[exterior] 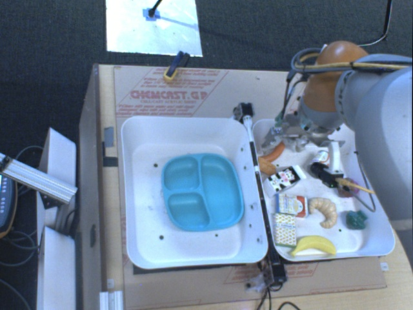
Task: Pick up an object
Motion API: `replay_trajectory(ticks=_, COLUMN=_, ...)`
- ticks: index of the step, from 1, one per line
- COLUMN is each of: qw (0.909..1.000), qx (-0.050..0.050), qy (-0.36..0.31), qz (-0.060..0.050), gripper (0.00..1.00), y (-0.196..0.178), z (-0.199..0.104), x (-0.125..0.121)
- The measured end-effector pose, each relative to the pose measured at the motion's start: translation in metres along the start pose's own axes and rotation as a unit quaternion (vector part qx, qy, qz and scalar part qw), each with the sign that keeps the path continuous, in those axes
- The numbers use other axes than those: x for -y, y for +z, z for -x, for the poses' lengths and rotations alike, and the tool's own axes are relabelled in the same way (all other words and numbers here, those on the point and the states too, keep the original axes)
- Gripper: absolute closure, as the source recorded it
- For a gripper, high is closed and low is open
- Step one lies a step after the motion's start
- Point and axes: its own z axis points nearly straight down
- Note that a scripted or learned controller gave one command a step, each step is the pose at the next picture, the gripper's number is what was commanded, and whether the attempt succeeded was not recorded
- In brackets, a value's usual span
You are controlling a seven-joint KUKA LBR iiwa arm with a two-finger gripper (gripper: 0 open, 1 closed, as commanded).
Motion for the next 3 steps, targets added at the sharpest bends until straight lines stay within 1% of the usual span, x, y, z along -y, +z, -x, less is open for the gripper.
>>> replay_trajectory(ticks=1, qw=1.0000, qx=0.000, qy=-0.001, qz=0.000, gripper=0.00, y=0.000, z=-0.002, x=-0.005)
replay_trajectory(ticks=2, qw=1.0000, qx=0.000, qy=-0.002, qz=0.002, gripper=1.00, y=-0.011, z=-0.002, x=-0.006)
replay_trajectory(ticks=3, qw=1.0000, qx=-0.001, qy=-0.001, qz=0.001, gripper=1.00, y=-0.101, z=-0.045, x=0.043)
